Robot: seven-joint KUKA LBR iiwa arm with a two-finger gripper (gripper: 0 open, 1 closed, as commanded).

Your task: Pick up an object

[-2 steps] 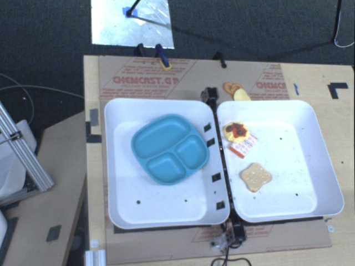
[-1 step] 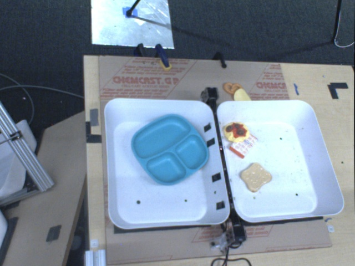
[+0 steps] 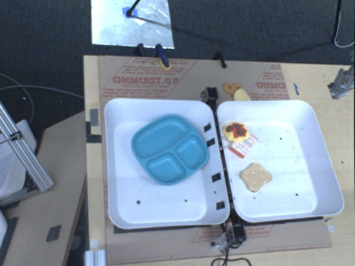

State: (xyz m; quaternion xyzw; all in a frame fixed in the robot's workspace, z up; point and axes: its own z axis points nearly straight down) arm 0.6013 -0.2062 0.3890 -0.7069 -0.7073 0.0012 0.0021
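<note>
Left bin (image 3: 119, 165) held a blue three-compartment plate (image 3: 169, 148): smooth, glossy, rigid plastic, lying flat near centre. Right bin (image 3: 310, 148) held three small items toward its left side: a yellow-and-red toy food piece (image 3: 235, 130), just below it a red-and-white packet (image 3: 244, 146), and, apart from both, a tan toast-shaped piece (image 3: 255, 177). Judged the toast-shaped piece the easiest pick: lying alone on bare floor, probably light, matte and flat, perhaps slightly soft. Best pinched across its narrower width from above. Plate judged too wide and slippery except at the rim. Grey gripper (image 3: 341, 86) sat at the far right, outside the bins, well apart from everything; jaw state could not be told.
</note>
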